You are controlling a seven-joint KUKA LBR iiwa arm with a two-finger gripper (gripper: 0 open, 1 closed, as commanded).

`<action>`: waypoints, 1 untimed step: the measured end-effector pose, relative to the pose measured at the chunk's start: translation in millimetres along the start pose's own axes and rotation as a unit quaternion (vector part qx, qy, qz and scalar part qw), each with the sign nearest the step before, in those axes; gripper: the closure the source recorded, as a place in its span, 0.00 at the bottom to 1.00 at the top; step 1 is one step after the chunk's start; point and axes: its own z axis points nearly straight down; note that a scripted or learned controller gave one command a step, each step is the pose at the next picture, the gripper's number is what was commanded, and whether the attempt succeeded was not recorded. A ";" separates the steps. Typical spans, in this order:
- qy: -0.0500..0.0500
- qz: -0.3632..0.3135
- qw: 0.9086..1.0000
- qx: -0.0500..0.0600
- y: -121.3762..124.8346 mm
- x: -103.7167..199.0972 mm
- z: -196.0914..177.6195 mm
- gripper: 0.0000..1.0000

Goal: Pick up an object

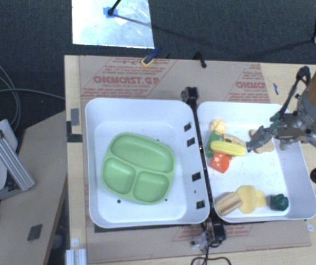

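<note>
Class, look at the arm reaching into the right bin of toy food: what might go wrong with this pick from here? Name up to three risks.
1. The end effector sits at a tan piece close beside the corn; it may nudge the corn rather than grip anything.
2. The corn, red piece and yellow figure crowd together against the bin wall, so fingers may catch two things.
3. The grasp is not visible, so the pick may come up with nothing.

A robotics lab. Two white bins [146,110] sit on a cardboard-covered bench [124,76]. Loose cables [14,101] and an aluminium frame [6,156] stand alongside.
</note>
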 end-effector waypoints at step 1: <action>0.001 0.004 1.000 0.013 -6.4 22.3 134.4 0.00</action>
